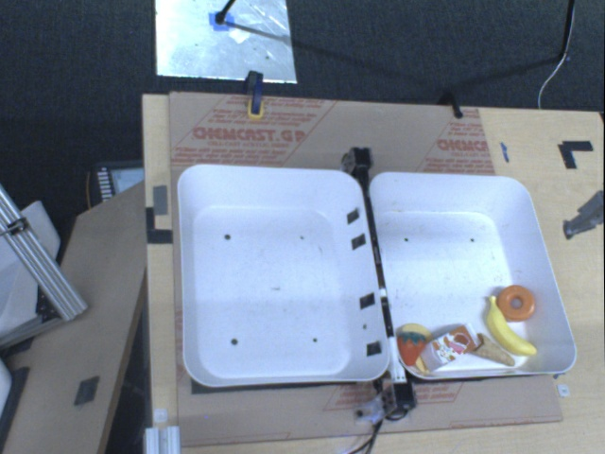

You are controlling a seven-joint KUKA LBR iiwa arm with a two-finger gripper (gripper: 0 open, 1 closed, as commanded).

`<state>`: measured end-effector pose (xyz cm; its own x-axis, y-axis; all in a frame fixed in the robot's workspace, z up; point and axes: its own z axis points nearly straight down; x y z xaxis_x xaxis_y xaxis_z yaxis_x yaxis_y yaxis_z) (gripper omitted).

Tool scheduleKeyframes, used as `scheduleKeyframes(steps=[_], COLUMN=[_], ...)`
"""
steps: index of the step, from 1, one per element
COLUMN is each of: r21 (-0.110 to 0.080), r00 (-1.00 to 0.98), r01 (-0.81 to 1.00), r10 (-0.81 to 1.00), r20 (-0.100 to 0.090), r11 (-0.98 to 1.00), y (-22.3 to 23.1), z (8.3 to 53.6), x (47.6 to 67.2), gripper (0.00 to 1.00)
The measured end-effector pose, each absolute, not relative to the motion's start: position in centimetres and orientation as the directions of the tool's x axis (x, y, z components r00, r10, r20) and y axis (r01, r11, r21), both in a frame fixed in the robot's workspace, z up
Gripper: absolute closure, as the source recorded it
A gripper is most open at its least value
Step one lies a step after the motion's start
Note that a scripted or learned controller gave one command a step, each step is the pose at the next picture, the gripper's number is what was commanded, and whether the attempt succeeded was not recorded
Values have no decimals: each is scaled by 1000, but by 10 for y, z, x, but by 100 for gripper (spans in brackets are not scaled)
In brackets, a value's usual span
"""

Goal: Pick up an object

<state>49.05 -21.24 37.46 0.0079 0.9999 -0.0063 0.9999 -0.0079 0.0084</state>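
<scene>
a grey piece of the gripper (pixel 584 216) is poking in at the right edge of the bench (pixel 579 291), hanging outside the right bin (pixel 529 193) and just beyond its right wall, apart from everything in it. so little of it is showing that i cannot tell whether it is open or closed, and nothing is showing in its hold.

the things to pick are all lying in the near right corner of the right bin. a yellow banana (pixel 507 329) is curving along the right wall, with an orange ring (pixel 516 301) sitting just beside its upper end. a small brown piece (pixel 493 352) is lying against the banana's lower end. left of that a white and red packet (pixel 448 346) is resting on the bin floor, touching a round red-orange piece (pixel 412 343) that is sitting by the near left corner of that bin.

the left bin (pixel 265 174) is standing beside the right one, their walls meeting down the middle. both are resting on a printed cardboard sheet (pixel 284 127), and a yellow clamp (pixel 255 100) is gripping the far edge of the sheet.
</scene>
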Motion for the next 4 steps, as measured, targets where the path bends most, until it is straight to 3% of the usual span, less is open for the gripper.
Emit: scheduleKeyframes(steps=[1, 3, 4], r21=[13, 7, 3], r00=[-10, -10, -11], r01=[1000, 1000, 1000], r10=[1000, 1000, 1000], r20=[-2, 1, 1], r11=[10, 10, 11], y=[-156, -44, 20], z=[460, 537, 535], x=[488, 487, 487], gripper=[0, 0, 0])
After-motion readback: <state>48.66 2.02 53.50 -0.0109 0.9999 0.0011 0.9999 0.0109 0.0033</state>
